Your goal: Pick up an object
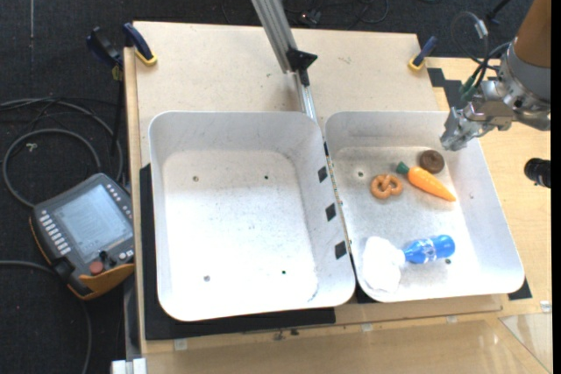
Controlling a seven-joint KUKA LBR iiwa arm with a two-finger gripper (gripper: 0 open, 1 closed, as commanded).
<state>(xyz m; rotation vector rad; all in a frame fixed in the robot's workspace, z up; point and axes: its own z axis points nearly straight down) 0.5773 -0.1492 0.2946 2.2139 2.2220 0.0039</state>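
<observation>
On the counter's right side, the right bin holds a pretzel, white cloth, carrot, blue bottle and brown disc; the tool, its grip state unclear, hovers by the bin's far right rim.

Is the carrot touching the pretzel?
Apart. The camera view shows a strip of white bin floor between the carrot and the pretzel.

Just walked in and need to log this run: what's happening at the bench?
The arm's gripper hovers over the far right corner of the right bin, holding nothing. In that bin lie a brown round piece, a toy carrot, a pretzel, a blue bottle and a white crumpled object.
</observation>
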